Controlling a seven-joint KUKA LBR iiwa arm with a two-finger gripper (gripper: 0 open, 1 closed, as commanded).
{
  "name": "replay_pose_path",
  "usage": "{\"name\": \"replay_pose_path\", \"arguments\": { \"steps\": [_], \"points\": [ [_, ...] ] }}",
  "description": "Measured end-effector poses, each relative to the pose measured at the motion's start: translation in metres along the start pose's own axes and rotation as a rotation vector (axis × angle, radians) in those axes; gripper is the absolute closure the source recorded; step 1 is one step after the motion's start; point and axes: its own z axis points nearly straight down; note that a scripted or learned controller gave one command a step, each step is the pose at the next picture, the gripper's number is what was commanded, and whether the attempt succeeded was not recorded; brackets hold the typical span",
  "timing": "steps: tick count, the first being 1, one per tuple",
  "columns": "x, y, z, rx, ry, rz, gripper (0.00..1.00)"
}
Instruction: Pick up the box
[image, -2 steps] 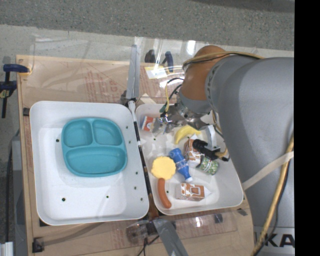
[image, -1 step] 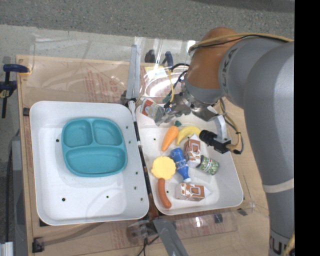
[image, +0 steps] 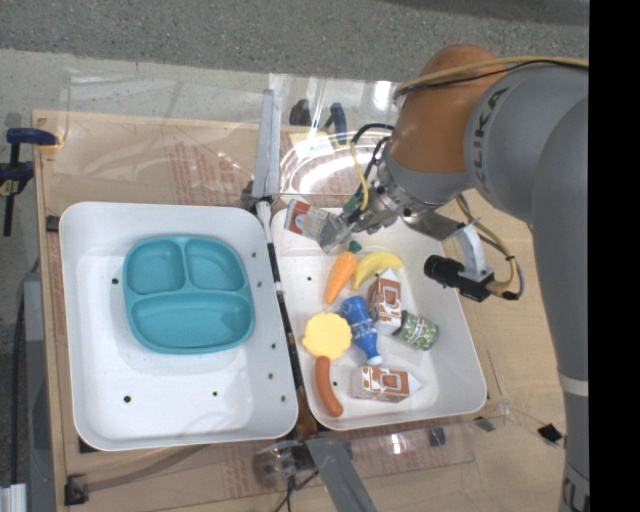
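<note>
1. Currently, front of right bin (image: 455, 362): brown-and-white box (image: 385, 381) lies flat near sausage (image: 327, 386).
2. Mid-bin: similar box (image: 386, 297) below banana (image: 377, 265).
3. Far-left corner: red-and-white box (image: 298, 214), gripper (image: 335, 233) just beside it; grip state, cannot tell.

Wooden worktop (image: 150, 160) on grey floor (image: 200, 35)

We see clear plastic sheeting (image: 160, 110) taped over it, a blue clamp (image: 18, 165) at left.

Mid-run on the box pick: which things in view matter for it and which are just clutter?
For the job:
gripper
red-and-white box beside it
brown cartons

Lying about:
carrot
banana
blue bottle
yellow piece
sausage
can
teal tray
</note>
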Motion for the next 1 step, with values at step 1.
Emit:
{"name": "replay_pose_path", "arguments": {
  "steps": [1],
  "points": [
    [-0.0011,0.0002,-0.0114,-0.001,-0.002,-0.002,1.00]
  ]
}}
